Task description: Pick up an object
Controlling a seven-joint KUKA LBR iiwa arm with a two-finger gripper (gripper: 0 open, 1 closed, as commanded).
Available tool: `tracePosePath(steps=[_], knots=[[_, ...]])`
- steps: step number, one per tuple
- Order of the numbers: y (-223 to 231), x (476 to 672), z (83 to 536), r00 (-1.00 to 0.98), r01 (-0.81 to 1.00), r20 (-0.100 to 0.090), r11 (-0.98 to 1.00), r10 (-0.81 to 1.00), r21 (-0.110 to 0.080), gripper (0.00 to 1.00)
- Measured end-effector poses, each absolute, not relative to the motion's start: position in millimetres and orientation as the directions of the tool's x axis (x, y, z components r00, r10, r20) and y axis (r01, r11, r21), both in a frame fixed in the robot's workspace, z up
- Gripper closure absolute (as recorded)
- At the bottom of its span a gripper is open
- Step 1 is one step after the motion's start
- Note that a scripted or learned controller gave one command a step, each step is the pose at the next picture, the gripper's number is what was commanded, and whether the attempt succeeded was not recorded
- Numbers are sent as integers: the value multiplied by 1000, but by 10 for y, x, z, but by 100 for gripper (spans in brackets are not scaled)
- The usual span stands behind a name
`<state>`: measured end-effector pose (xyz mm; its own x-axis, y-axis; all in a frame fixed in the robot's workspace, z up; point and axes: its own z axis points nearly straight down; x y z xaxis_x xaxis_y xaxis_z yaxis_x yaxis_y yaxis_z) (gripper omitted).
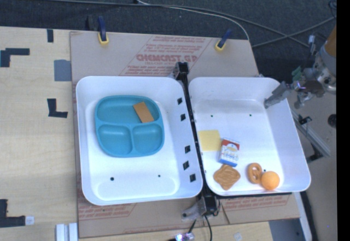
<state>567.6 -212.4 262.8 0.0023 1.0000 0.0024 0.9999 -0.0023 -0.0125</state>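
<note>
— Where's the gripper [289,94] right now?

— Over the far right corner of the right bin [284,141], just at its rim. The arm [328,57] reaches in from the right side. I see two grey fingers [273,98] spread apart, one slanting down-left over the bin's edge, the other nearer the wrist. Nothing sits between them.

— And what could it pick up?

— Everything loose in that bin lies along its near side, well apart from the gripper. There's a yellow square [209,140] close to the divider between the bins. Just right of it stands a small carton [229,153], blue and white with a red top. Nearer still is a brown cookie [226,176], almost touching the carton's near edge. To the right of the cookie lies a pretzel [254,172], and an orange [270,180] touches it on the right side, close to the near right corner.

— What about the left bin [87,141]?

— A blue plate [130,125] with three compartments rests in its far half. A tan slab [144,112] lies tilted at the plate's far right part, in the big far compartment.

— Anything else around?

— Both bins sit on a cardboard sheet [164,54] with red print, held by two clamps [101,33] with yellow tips along the far edge. A cable [229,18] runs across the dark floor beyond.
</note>
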Motion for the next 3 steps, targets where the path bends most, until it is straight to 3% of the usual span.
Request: tracePosePath(steps=[1, 2, 3], knots=[[-2117, 5699, 2696, -1, 1000, 0, 1, 1000, -1, 0], [-2184, 5616, 2143, 0, 1000, 0, 0, 1000, -7, 0], [-2189, 5651, 1721, -1, 1000, 0, 1, 1000, -3, 0]])
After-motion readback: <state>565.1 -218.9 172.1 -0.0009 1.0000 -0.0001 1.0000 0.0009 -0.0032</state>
